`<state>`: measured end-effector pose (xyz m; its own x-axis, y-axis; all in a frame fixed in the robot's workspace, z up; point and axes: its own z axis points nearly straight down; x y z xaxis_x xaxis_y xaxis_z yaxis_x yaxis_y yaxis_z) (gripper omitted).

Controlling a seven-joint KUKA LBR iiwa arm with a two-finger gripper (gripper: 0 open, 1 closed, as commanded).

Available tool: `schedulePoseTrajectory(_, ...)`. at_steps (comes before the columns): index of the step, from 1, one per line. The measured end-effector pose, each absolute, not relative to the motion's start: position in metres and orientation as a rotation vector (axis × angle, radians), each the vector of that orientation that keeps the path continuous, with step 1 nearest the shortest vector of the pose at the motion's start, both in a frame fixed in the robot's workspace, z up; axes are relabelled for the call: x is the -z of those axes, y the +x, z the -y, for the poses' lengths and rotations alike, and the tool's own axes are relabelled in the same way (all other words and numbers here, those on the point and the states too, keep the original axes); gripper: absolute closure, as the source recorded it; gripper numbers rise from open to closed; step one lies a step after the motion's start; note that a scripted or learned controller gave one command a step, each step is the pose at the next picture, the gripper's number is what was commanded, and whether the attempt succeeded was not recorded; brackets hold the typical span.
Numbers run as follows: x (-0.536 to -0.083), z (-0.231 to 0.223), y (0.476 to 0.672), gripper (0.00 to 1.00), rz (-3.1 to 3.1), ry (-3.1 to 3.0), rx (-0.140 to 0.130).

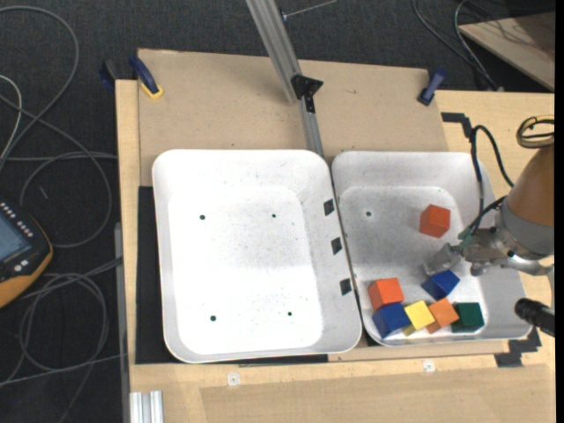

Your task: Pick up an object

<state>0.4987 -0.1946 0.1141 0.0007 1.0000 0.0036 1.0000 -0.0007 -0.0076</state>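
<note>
The right bin (401,176) holds several small blocks. An orange block (434,221) lies alone near the bin's middle right. Along the front edge sit an orange block (385,291), a blue block (390,319), a yellow block (419,314), a small orange block (444,312) and a green block (470,315). Another blue block (441,283) lies tilted just behind that row. My gripper (448,260) reaches in from the right, low over the bin, directly above and behind this tilted blue block and in front of the lone orange block.
The left bin (238,254) stands beside the right one, with a divider and black clips (335,245) between them. A metal pole (282,51) slants up from the back of the bench. Cables run along the right edge near the arm.
</note>
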Motion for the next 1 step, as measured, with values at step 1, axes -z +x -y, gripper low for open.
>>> schedulePoseTrajectory(1, -0.1288, 0.1949, 0.5012, 1.0, 2.223, -2.221, 0.003)
